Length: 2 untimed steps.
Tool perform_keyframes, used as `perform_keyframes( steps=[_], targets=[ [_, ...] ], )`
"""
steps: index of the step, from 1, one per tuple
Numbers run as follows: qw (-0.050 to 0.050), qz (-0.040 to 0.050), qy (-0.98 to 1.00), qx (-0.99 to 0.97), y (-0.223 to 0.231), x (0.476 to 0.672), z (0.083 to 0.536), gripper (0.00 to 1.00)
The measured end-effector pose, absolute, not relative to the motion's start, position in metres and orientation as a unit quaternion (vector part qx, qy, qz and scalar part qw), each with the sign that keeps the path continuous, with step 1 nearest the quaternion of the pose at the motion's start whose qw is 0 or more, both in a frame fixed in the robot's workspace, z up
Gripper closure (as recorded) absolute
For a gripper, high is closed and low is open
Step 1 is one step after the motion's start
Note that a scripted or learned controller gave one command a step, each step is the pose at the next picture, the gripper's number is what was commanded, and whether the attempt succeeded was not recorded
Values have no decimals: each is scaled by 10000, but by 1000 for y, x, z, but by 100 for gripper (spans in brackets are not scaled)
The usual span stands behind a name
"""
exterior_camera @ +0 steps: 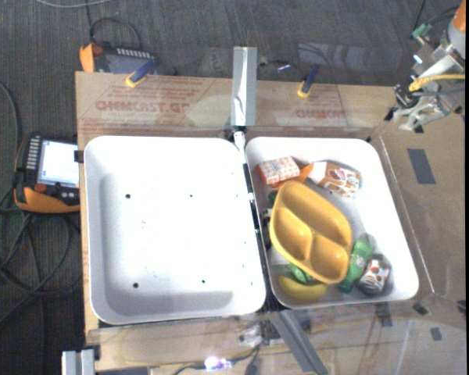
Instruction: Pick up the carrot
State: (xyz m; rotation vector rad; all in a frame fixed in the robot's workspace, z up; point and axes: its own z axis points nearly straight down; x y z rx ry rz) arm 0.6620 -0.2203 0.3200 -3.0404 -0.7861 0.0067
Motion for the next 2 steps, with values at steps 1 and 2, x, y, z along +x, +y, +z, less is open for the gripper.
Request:
perform_keyframes(
  steps=[1, 2],
  targets=[
    [-5, 48, -2513, -9679, -220, 662, 329, 100],
    [-12, 73, -2522, -9676, -219, 662, 337, 100]
  ],
)
